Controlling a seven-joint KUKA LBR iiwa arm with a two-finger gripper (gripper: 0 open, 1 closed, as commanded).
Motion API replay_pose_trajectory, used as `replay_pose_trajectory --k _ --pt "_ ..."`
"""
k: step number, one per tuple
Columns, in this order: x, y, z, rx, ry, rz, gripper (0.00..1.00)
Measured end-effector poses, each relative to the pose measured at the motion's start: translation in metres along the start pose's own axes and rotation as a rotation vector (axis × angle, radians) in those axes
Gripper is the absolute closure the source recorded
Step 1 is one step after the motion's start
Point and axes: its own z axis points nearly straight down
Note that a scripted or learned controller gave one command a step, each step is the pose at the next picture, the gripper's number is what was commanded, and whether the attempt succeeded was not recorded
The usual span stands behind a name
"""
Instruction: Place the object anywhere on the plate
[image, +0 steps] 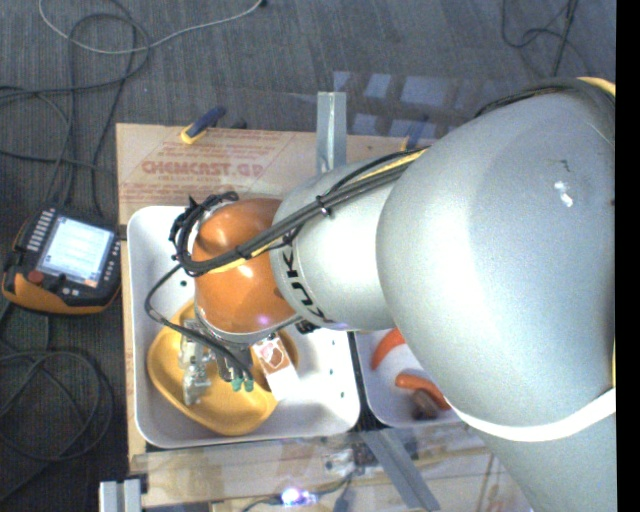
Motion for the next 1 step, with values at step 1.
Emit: replay_pose_trajectory --k 1 --pt "-0.0002 -0.0002 -0.0069 -0.002 0.004 0.003 1.0"
